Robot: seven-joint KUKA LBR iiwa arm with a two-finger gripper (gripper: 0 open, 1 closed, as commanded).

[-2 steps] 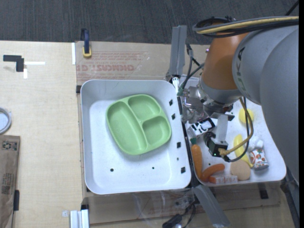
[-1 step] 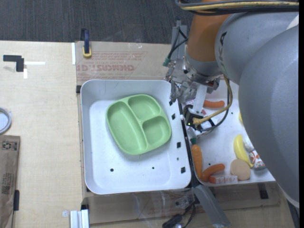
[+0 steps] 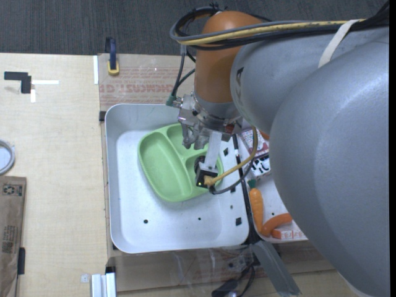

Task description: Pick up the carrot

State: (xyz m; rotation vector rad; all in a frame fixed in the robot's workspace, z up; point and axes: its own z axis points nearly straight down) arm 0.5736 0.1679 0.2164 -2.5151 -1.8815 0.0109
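On the bench, a white bin (image 3: 124,228) holds a green tray (image 3: 162,166); the gripper (image 3: 193,142) is poised over it, while the carrot (image 3: 256,206) lies in the neighbouring bin, evidently unreached.

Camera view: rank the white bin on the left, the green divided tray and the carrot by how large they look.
1. white bin, largest.
2. green divided tray, lying inside that bin.
3. carrot, smallest, though the arm covers part of it, so its full length is unsure.
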